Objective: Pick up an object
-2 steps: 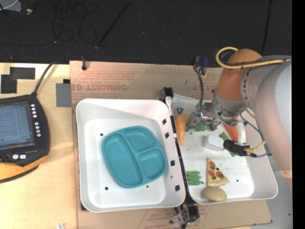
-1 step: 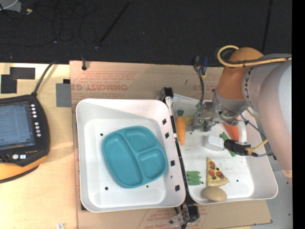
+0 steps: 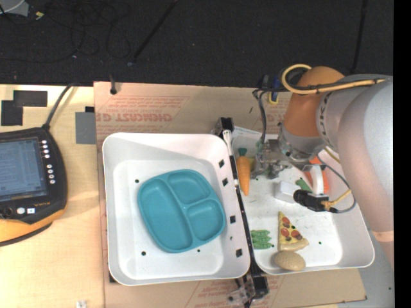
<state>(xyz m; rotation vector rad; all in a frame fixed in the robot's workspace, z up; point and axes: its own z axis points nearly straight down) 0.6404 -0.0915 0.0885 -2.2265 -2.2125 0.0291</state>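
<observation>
Here, end effector: the end effector (image 3: 266, 162) sits low in the upper left part of the right bin (image 3: 359, 252), under the orange-banded wrist; whether it is spread or pressed together cannot be told, since the wrist and cables cover it.
Nearest object: a carrot (image 3: 243, 174) lies just beside the end effector, along the bin's left wall, pointing toward the camera's near side.
Other candidates: a red-and-white piece (image 3: 320, 178) shows partly under the arm's cable; a white block (image 3: 286, 188) lies near the bin's middle; a green piece (image 3: 261, 238), a pizza slice (image 3: 290, 230) and a tan potato-like lump (image 3: 289, 260) lie toward the near edge, well apart from the end effector.
Left bin: the left bin (image 3: 122, 165) holds a teal divided plate (image 3: 181, 209), tilted and untouched.
Bench: a control pendant (image 3: 26, 175) rests at the bench's far left.
Progress: nothing is seen lifted; every object appears to rest on a bin floor.
Remaining: judging by position, the carrot looks the likeliest target; a secure grasp and a lift are left to do.
</observation>
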